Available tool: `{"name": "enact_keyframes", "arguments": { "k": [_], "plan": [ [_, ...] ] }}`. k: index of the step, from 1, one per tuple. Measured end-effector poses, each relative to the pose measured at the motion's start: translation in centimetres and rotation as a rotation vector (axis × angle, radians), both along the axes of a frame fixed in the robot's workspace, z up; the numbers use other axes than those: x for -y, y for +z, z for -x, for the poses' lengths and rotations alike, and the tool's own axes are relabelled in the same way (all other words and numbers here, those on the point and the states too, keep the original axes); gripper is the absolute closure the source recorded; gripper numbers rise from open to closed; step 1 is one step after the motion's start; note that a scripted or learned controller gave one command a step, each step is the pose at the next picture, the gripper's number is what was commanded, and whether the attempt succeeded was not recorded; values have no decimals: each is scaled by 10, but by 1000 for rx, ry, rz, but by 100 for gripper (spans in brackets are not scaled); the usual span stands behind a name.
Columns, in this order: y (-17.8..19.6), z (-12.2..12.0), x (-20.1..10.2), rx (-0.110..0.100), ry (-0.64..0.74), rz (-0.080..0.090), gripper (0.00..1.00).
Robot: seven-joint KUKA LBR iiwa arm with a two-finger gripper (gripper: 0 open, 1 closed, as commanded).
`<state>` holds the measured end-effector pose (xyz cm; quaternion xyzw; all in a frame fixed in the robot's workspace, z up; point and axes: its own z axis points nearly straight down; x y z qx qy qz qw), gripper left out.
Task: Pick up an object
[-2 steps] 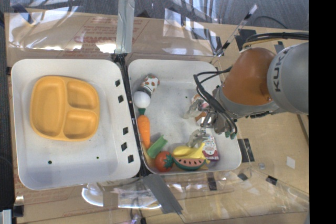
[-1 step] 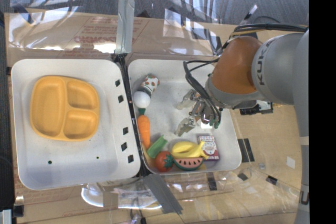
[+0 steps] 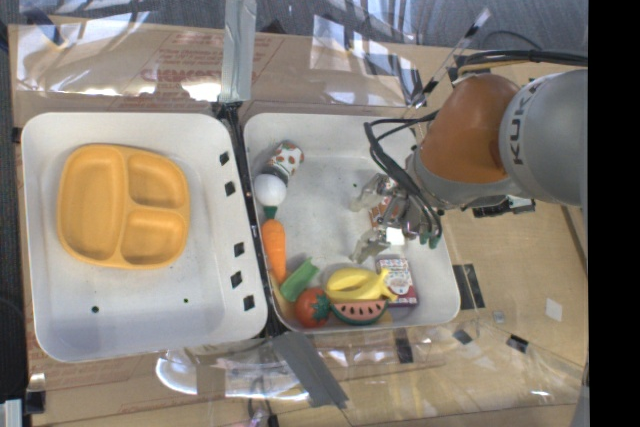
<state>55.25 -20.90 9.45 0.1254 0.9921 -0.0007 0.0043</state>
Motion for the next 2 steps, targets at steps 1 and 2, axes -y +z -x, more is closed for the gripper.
{"name": "enact_keyframes", "arguments": {
  "k": [1, 2],
  "plan": [
    [12, -3, -2, 8, 6, 2, 100],
    [127, -101, -24, 5, 19, 1, 100]
  ]
}}
